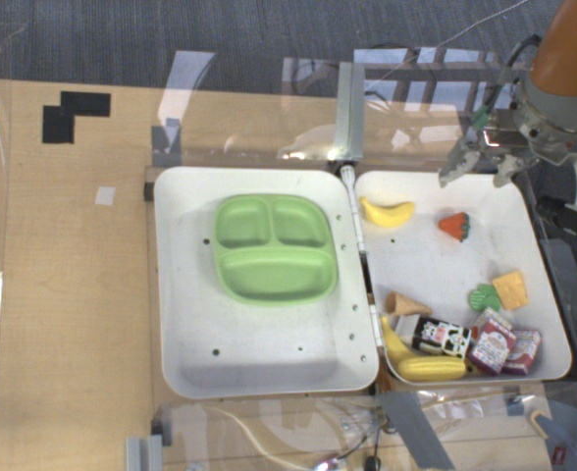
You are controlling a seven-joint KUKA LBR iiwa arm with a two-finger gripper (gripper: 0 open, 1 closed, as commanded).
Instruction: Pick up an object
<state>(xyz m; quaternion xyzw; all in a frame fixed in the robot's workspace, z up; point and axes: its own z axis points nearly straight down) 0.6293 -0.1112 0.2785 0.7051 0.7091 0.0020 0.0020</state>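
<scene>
My gripper (483, 169) hangs over the far edge of the right bin (426, 263), its two fingers spread open with nothing between them. A red strawberry toy (453, 226) lies just below and left of it. A small yellow banana (387, 211) rests at the bin's far left. Along the near side lie a cone-shaped piece (402, 303), a larger yellow banana (421, 364), a black-and-white carton (439, 338), two red packets (504, 345), a green piece (484, 297) and a yellow cheese wedge (510, 288).
The left bin (190, 341) holds a green divided plate (274, 248). A metal divider (359, 253) runs between the two bins. A metal frame (416, 77) stands behind the right bin, close to the arm's wrist.
</scene>
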